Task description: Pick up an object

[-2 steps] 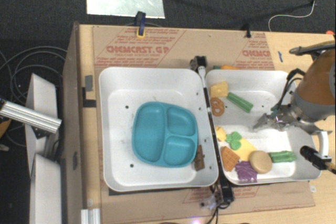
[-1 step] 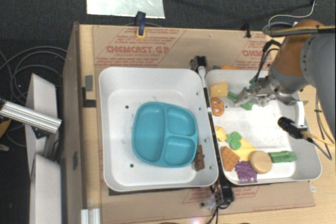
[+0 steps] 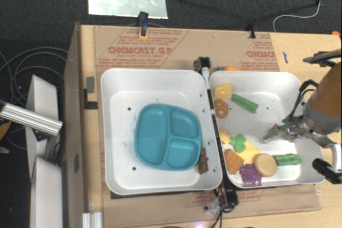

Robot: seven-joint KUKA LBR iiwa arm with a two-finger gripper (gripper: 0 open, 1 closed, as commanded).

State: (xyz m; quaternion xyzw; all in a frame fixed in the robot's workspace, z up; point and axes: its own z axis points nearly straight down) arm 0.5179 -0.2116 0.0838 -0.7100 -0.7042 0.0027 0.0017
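Observation:
The right bin (image 3: 278, 83) holds several toy foods: a yellow wedge (image 3: 223, 91), a green stick (image 3: 245, 102), a brown pretzel (image 3: 220, 109), a small green piece (image 3: 238, 142), an orange waffle (image 3: 233, 159), purple grapes (image 3: 249, 174), a tan round bun (image 3: 265, 164) and a green pickle (image 3: 287, 158). My gripper (image 3: 271, 135) reaches in from the right, low over the bare floor of that bin. It sits above the bun and pickle and right of the small green piece. Nothing is visibly held in it.
The left bin (image 3: 120, 88) holds a teal divided plate (image 3: 168, 136) and a small brown piece (image 3: 203, 160) by its right wall. The bins' shared rim (image 3: 211, 115) runs between them. Cables (image 3: 299, 16) lie behind the bench.

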